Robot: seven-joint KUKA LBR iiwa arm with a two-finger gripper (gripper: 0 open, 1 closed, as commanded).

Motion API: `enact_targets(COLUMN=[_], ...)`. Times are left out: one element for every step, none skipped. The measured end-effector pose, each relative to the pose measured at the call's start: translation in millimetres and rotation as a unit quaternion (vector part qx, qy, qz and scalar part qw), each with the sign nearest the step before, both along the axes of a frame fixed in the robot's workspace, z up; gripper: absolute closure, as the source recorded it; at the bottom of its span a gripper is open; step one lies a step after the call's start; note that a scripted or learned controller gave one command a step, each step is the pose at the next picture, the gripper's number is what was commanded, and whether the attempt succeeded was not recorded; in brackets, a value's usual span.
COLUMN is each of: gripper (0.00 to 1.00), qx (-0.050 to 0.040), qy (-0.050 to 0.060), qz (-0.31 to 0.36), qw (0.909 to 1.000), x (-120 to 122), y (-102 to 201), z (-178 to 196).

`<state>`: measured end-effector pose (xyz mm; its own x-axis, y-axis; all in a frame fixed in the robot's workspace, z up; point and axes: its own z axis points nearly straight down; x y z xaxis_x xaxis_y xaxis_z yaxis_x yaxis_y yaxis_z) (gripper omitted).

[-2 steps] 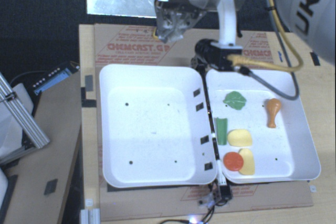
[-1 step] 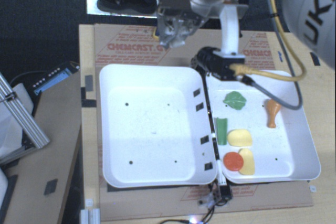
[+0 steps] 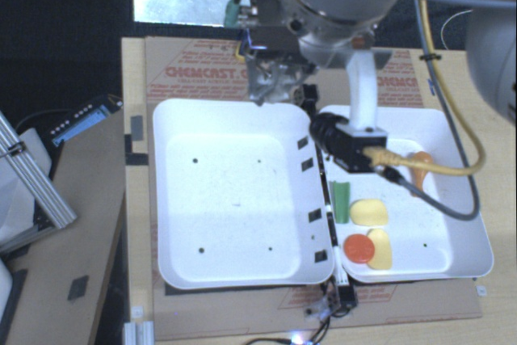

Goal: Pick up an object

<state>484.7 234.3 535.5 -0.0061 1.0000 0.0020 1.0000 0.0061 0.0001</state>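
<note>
Claw of mine [image 3: 277,86] hangs at the left bin's [image 3: 159,174] far rim; whether it is spread or pressed together, I cannot tell. Green block [image 3: 341,202], yellow pieces [image 3: 368,212] and red disc [image 3: 359,248] huddle in the right bin [image 3: 452,242], well apart from me. Descending here, I'd likely grab nothing.

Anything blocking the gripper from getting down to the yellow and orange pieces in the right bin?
Nothing visible lies over them. The gripper sits at the left bin's far rim, apart from the green block, yellow pieces and orange disc in the right bin. The arm's black cable mount hangs above that bin.
</note>
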Motion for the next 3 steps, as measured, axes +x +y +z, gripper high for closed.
enact_targets(gripper=[1.0, 1.0, 1.0], qx=[-0.0004, -0.0004, -0.0004], qy=[0.0, 0.0, 0.0], qz=[0.0, 0.0, 0.0], qw=[1.0, 1.0, 1.0], x=[1.6, 1.6, 1.6], y=[0.1, 0.1, 0.1], z=[-0.6, -0.7, -0.7])
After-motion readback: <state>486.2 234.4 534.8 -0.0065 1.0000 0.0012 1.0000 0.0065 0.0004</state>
